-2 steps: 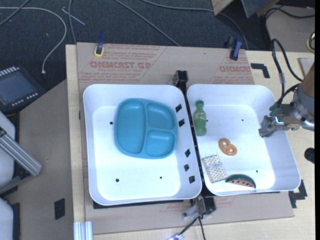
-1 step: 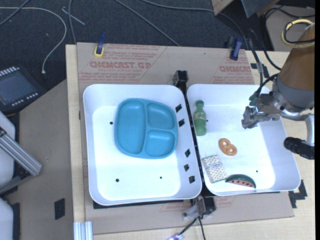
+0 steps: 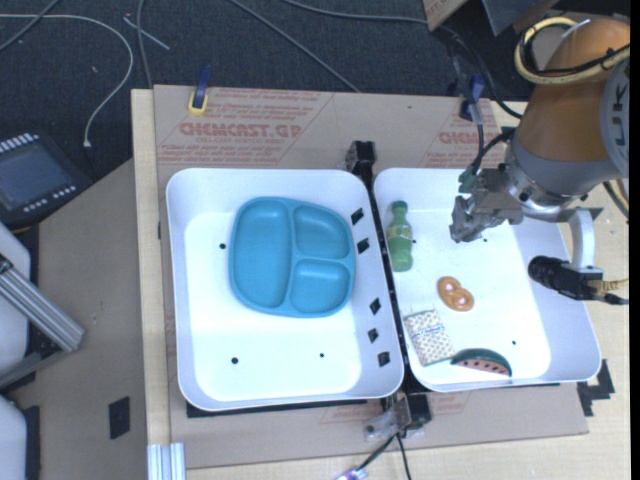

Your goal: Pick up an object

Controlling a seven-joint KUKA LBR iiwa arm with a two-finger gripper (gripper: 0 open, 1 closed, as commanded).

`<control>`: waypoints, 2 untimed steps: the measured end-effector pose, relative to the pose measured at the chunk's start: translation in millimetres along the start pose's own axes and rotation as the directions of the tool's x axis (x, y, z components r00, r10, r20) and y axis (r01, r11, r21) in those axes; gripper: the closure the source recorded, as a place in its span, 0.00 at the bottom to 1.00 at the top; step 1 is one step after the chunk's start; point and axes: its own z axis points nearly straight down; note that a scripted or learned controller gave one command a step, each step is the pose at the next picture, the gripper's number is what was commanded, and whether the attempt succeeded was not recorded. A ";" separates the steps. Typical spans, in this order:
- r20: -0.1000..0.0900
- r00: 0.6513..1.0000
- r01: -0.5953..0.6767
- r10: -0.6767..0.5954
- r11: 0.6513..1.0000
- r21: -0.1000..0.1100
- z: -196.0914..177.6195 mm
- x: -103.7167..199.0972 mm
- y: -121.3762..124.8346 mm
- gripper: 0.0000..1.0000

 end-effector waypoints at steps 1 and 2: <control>0.000 1.000 0.000 0.000 1.000 0.000 4.4 54.0 29.8 1.00; -0.001 1.000 0.000 0.000 1.000 0.002 16.5 109.5 49.9 1.00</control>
